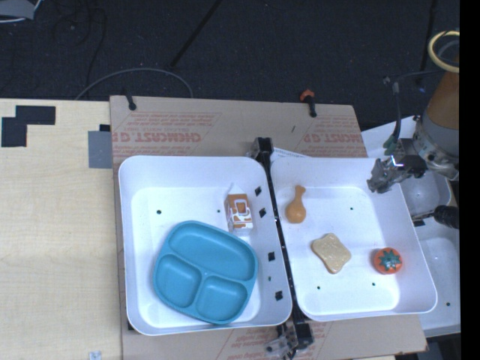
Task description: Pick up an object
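- Near edge: blue divided tray (pixel 205 271) lies tilted in the left bin (pixel 142 177), one end riding up the wall.
- Right bin (pixel 420 276): tomato toy (pixel 388 261), toast piece (pixel 331 252), orange drumstick (pixel 297 205), well apart, so each is an easy pick.
- Small carton (pixel 238 211) stands beside the divider.
- My pincer (pixel 381 177) hangs over the right bin's far corner, holding nothing; can't tell how open it is.

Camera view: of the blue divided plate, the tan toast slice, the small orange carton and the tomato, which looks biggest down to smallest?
1. Blue divided plate, by far.
2. Tan toast slice.
3. Small orange carton and tomato: too alike to rank.
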`<state>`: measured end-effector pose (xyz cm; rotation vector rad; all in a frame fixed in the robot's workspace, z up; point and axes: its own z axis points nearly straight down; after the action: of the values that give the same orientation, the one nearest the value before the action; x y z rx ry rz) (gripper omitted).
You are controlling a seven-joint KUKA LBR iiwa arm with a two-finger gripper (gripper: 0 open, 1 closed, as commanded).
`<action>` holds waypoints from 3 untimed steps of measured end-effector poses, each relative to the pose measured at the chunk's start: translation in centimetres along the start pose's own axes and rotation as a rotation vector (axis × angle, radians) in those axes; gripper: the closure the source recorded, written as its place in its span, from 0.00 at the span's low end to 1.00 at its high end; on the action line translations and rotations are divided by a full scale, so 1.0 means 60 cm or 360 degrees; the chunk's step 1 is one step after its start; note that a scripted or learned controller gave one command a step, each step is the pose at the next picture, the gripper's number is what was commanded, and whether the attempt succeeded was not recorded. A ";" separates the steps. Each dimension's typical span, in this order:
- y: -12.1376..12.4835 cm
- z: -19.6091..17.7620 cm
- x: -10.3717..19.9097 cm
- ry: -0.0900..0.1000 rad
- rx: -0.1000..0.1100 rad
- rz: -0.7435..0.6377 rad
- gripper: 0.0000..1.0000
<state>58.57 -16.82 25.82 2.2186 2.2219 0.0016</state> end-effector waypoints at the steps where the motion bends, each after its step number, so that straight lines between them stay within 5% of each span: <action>1: 0.010 -0.008 0.087 0.0004 0.0005 -0.0005 1.00; 3: 0.001 0.023 0.271 0.0005 0.0010 -0.0006 1.00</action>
<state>58.61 -0.58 24.43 2.2194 2.2307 -0.0017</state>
